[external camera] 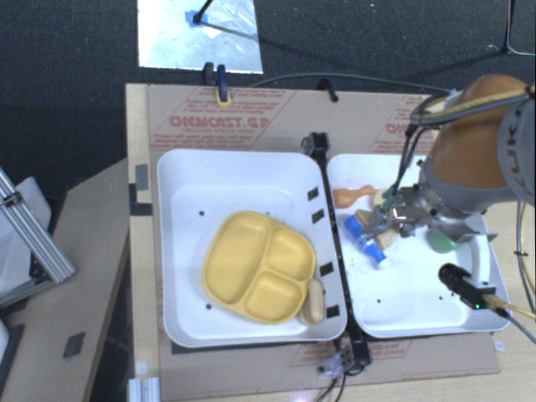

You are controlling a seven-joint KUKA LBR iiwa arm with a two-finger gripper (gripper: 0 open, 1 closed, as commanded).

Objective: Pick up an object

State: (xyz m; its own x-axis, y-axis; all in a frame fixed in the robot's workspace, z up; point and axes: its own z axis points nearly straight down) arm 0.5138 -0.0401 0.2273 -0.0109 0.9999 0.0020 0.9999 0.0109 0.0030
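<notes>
My gripper (pixel 383 221) is low in the right bin (pixel 402 308), at its upper middle, right over a small cluster of things. A blue object (pixel 367 238) lies just left of and below the fingertips, with a tan piece (pixel 387 239) beside it. An orange-tan object (pixel 353 196) lies above them near the bin's top left. A green object (pixel 440 242) peeks out under the wrist to the right. Nothing shows clearly between the fingers.
The left bin (pixel 193 191) holds a yellow divided plate (pixel 258 265) and a small beige object (pixel 314 301) at the plate's lower right. A black divider (pixel 335 249) runs between the bins. The grey and orange arm (pixel 477 153) covers the right bin's upper right.
</notes>
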